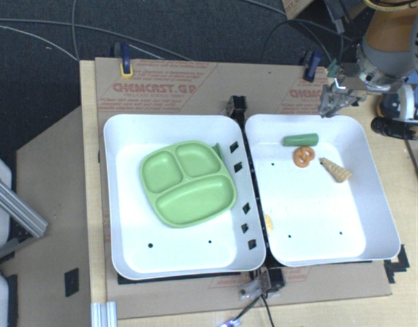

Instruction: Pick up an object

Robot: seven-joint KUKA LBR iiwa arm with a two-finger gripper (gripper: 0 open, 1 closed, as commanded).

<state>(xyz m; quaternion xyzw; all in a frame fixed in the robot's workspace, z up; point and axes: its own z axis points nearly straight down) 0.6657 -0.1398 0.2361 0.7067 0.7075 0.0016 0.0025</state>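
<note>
Nearest the camera, the left bin carries a green divided plate at its centre. Over in the right bin, near its far edge, lie a green bean pod, an orange pretzel and a tan cone. Just beyond that bin's far edge hangs the gripper, carrying nothing

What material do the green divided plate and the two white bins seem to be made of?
The green three-compartment plate looks like moulded plastic with a matte finish: uniform colour, rounded rims, only soft highlights. The left white shallow bin and the right white shallow bin look like thin formed plastic, smooth and slightly glossy, with rounded corners; painted metal cannot be excluded.
</note>
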